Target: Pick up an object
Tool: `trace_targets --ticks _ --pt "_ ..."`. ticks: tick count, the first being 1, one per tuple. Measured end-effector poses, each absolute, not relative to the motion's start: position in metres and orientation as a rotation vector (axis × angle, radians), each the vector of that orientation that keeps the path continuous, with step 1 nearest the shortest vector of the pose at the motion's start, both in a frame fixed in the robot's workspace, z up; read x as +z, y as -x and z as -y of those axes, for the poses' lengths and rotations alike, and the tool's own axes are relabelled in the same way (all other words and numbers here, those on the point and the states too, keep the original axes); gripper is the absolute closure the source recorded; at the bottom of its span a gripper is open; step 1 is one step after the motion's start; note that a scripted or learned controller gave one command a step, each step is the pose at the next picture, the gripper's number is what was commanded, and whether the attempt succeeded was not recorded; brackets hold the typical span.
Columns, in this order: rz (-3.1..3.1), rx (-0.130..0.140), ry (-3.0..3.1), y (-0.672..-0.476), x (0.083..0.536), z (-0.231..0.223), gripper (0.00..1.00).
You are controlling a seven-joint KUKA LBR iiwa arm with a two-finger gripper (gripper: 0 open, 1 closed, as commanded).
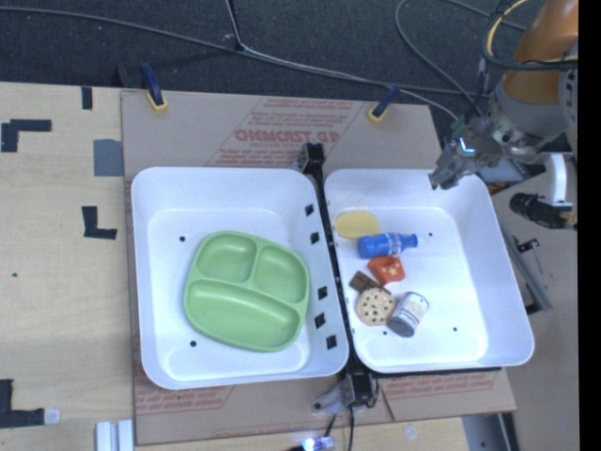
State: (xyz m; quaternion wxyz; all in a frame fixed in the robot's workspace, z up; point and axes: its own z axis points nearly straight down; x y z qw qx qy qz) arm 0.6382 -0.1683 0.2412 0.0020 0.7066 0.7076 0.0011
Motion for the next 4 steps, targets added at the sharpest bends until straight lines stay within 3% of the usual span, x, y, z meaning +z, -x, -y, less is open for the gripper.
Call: trace_targets --ticks 4 --pt "-2.230 -0.003 -2.217 -0.598 0.219 -0.053 1.00"
